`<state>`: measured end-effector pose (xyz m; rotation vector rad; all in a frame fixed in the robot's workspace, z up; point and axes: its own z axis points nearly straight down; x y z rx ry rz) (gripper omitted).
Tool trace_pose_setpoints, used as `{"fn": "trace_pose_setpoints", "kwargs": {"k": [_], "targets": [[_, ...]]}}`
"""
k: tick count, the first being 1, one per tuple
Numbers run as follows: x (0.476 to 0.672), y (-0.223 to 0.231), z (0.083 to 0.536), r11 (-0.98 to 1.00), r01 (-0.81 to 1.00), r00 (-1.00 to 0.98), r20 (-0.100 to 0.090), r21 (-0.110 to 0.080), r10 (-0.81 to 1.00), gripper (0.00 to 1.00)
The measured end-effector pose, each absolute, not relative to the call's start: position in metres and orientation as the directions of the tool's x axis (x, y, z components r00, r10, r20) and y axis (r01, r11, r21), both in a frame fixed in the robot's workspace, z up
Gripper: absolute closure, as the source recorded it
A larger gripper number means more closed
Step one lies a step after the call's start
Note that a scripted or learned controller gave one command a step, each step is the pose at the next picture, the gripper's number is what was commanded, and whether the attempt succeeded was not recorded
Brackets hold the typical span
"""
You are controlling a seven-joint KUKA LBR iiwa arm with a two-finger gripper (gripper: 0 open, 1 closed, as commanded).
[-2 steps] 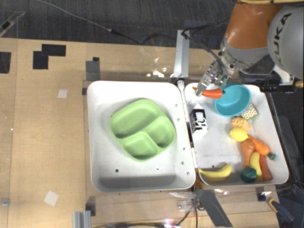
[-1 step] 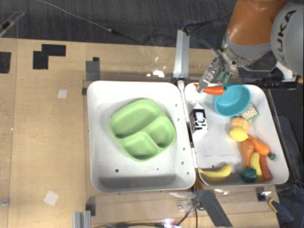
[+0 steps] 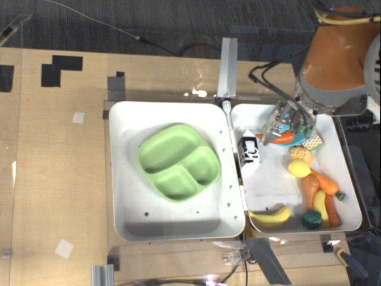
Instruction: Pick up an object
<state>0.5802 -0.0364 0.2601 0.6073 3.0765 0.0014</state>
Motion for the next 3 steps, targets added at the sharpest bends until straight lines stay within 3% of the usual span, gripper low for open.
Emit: {"fn": "trace_pose_setpoints", "kwargs": {"k": [1,2,3], "targets": [[0.629,0.0,0.277,0.777,0.629,-0.777,-0.007,0.006,0.629,1.0],[0.631,0.001,0.29,0.782,0.624,-0.781,-0.014,0.011,0.624,1.0],[0.574,-0.038,0.255,0.772,0.635,-0.772,-0.004,0.002,0.635,1.0]]}}
